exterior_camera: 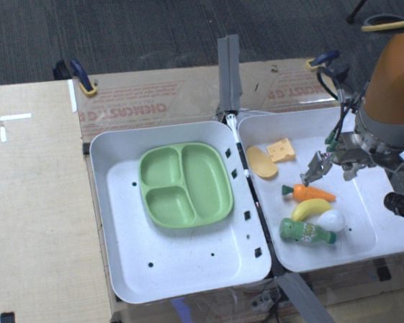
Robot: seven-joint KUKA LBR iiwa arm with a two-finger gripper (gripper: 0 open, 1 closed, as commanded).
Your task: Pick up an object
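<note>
The jaws hang over the right bin, and whether they are open or closed cannot be told; nothing is seen between them. Just below them lies the carrot, with the banana, a white egg and a green bottle further below. To their left sit the cheese wedge and a tan chip. Far left, the green divided plate rests in the left bin.

The arm runs off the right edge, its upper links cut from view. The gripper is small and cluttered with cables, its fingers hard to make out. A white object lies partly behind the banana and green bottle, its identity unclear.
</note>
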